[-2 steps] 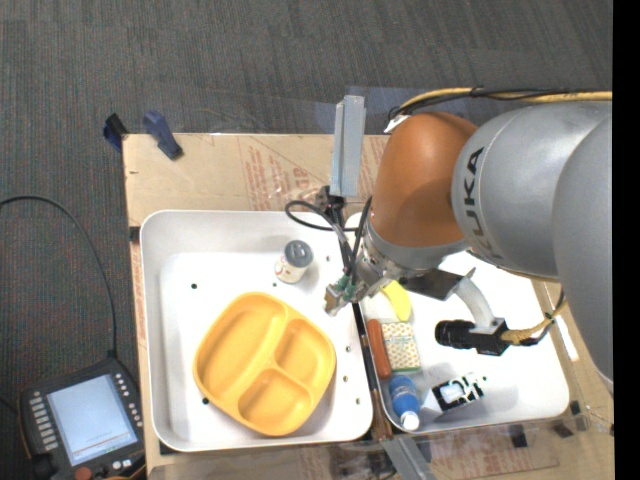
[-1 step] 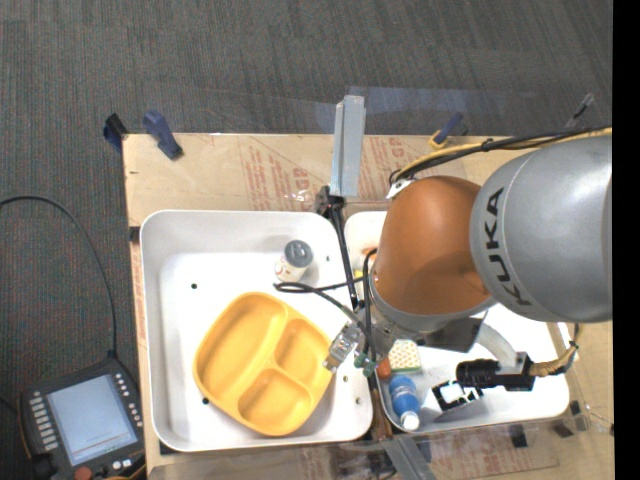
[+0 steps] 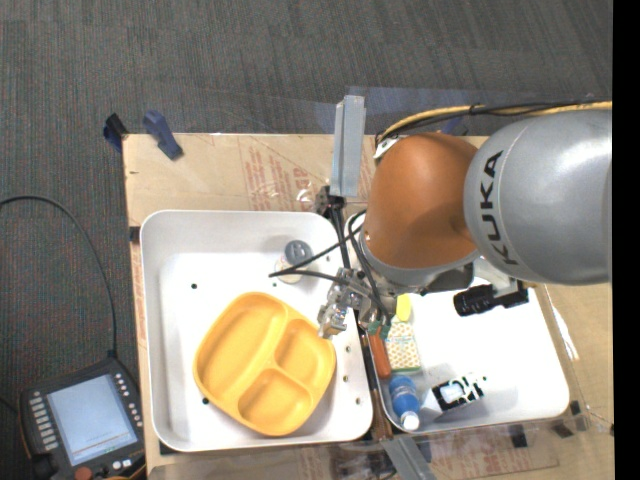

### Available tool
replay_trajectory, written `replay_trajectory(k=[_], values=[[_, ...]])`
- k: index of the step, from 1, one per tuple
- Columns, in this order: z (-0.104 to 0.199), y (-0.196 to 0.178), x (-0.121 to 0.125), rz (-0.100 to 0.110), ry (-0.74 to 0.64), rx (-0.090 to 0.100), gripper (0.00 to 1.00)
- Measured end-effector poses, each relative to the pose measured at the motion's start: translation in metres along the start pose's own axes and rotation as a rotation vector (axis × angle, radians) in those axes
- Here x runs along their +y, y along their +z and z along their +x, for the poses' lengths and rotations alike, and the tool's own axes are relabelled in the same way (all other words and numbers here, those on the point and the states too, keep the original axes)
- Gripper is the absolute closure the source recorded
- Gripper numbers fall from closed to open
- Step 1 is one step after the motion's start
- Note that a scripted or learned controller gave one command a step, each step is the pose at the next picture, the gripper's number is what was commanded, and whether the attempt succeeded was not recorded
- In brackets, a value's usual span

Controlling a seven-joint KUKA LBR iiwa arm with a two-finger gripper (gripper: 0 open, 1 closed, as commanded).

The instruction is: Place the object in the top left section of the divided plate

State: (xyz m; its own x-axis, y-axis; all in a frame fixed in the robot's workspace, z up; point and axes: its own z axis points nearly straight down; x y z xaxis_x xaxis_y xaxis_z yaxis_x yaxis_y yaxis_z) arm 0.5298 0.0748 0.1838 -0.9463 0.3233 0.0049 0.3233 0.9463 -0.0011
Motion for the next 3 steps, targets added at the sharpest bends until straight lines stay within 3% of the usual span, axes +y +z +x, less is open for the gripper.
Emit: replay_trajectory(k=[1,2,3], values=[[0.0,0.0,0.0,0.0,0.001,0.0,0.0],[-0.037,-0.006,0.007,-0.001,0.019,-0.001,0.0],[-0.038,-0.012,0.006,-0.002,0.024,0.002,1.0]])
